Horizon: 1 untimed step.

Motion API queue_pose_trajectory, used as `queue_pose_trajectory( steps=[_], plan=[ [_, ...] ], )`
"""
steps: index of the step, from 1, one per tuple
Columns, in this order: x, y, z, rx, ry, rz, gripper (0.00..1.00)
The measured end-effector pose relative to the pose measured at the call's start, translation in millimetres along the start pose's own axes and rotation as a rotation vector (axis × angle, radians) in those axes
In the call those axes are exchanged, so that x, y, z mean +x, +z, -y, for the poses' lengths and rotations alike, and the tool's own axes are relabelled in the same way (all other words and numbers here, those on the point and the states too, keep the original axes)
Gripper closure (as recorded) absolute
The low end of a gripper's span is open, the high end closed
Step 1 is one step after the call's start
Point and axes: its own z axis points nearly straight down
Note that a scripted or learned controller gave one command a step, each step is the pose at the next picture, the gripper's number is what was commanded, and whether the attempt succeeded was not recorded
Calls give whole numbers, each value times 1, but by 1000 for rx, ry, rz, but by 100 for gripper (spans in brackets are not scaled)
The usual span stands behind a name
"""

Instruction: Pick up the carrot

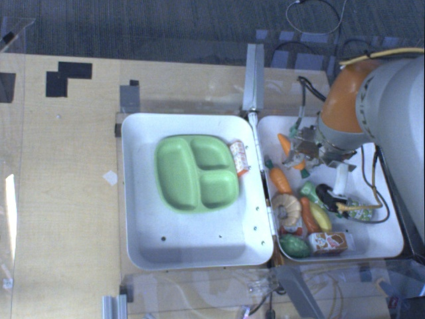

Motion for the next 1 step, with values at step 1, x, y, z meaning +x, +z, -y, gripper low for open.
queue_pose_trajectory(
  steps=[1],
  plan=[
    [66,-116,-21,10,128,6,100]
  ],
)
